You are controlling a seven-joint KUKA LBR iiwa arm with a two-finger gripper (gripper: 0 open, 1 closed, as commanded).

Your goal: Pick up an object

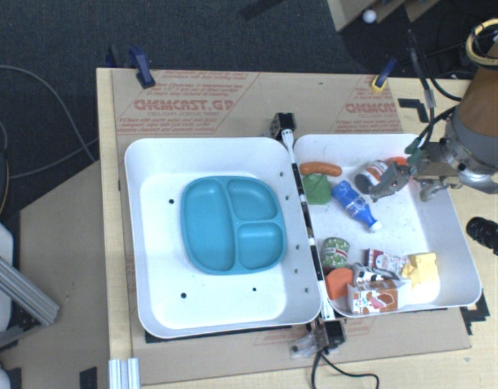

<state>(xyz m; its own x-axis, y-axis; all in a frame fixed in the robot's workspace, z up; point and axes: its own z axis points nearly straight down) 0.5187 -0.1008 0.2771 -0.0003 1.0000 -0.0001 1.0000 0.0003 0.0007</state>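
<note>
**A:** Start with the bench, then take me left to right.

**B:** You have a brown board (232,96) printed with red lettering, on dark carpet, with two white bins on it. The left bin (151,241) holds one thing, a teal divided plate (232,224) with three compartments, lying flat near the middle.

**A:** And the right bin?

**B:** The right bin (443,241) is crowded. Along its left wall you see a hot dog (321,168) at the top, a green block (317,188) just below it, a small green can (334,252) lower down, and an orange piece (339,281) under that. A blue bottle (354,204) with a white cap lies tilted, cap pointing down and right. In the near corner sit a red and white carton (372,296), a second small carton (385,261) and a yellow block (422,269).

**A:** Where is the gripper?

**B:** The gripper (388,183) hangs over the upper part of the right bin, reaching in from the right. Its dark fingers sit at a small silver and red can (374,172) lying on its side just right of the hot dog. You cannot tell from this angle whether they are spread or pressed together, or whether the can is between them.
</note>
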